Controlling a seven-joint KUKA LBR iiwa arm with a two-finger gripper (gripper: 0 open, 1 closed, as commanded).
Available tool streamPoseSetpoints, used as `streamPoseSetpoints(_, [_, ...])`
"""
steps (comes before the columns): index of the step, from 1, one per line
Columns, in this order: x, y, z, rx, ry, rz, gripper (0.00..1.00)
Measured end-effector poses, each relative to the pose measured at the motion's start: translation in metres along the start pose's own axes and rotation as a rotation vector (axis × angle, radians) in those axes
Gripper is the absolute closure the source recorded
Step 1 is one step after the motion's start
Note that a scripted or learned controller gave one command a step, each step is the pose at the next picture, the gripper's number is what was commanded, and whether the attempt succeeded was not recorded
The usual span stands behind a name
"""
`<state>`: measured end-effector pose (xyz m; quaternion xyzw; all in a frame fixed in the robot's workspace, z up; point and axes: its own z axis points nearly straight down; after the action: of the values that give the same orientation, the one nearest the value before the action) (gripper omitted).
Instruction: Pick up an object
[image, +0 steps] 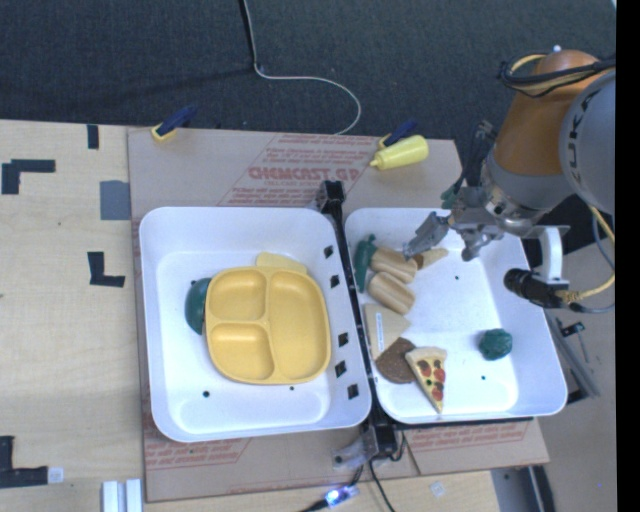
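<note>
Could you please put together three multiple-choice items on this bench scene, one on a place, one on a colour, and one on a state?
1. Where does the yellow divided tray lie?
A. In the left bin
B. In the right bin
C. On the cardboard outside the bins

2. What colour is the small round object near the right bin's right wall?
A. Red
B. Dark green
C. White

3. How do the gripper's fingers stand?
A. Shut on the pizza slice
B. Shut on the yellow tray
C. Spread apart with nothing between them

Answers:
1. A: the tray rests inside the left bin.
2. B: it looks dark green against the white floor.
3. C: the fingers are spread above the right bin, while the pizza slice lies apart.
</note>
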<state>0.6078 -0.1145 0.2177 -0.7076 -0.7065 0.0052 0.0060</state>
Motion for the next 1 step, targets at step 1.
streamPoseSetpoints(1, [0.0003, 0.0025, -0.0085, -0.014, -0.001, -0.003, 0.00])
